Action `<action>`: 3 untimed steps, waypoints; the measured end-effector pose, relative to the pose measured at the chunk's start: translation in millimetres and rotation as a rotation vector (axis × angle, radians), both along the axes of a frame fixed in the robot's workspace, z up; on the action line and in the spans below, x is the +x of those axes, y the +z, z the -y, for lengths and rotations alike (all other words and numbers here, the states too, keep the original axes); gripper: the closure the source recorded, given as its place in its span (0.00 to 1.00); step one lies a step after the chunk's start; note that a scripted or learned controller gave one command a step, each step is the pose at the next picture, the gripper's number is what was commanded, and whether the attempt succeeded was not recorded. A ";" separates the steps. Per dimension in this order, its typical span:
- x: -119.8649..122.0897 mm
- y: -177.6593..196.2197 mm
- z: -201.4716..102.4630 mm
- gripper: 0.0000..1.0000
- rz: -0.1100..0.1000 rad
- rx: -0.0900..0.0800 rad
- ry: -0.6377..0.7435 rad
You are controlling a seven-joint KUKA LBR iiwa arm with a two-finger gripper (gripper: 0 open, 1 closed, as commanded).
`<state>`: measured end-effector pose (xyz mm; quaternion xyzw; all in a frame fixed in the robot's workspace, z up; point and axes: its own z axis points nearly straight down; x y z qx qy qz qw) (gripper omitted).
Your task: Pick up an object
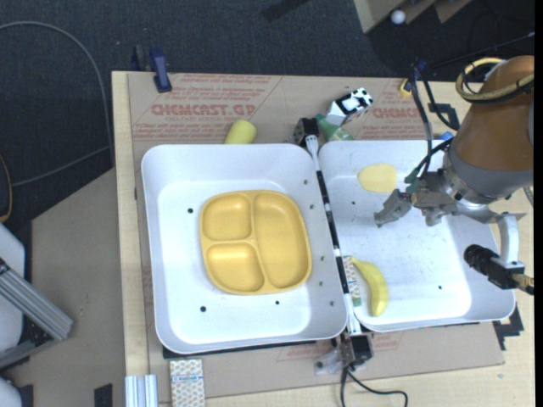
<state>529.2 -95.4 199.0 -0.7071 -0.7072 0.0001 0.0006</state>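
The claw hovered open and empty in the right bin, approaching; next, descent onto the near banana seemed required.

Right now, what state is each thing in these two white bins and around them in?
Yellow three-compartment plastic plate: flat, upright, in the left bin.
Yellow banana: lying at the right bin's near-left corner.
Pale yellow round disc: lying flat in the right bin.
Grey two-finger gripper: low over the right bin, holding nothing.
Small yellow object: lying on the bench, behind the left bin.
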 end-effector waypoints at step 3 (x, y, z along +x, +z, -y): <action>-50.0 -104.8 -2.6 1.00 0.003 -0.002 -0.003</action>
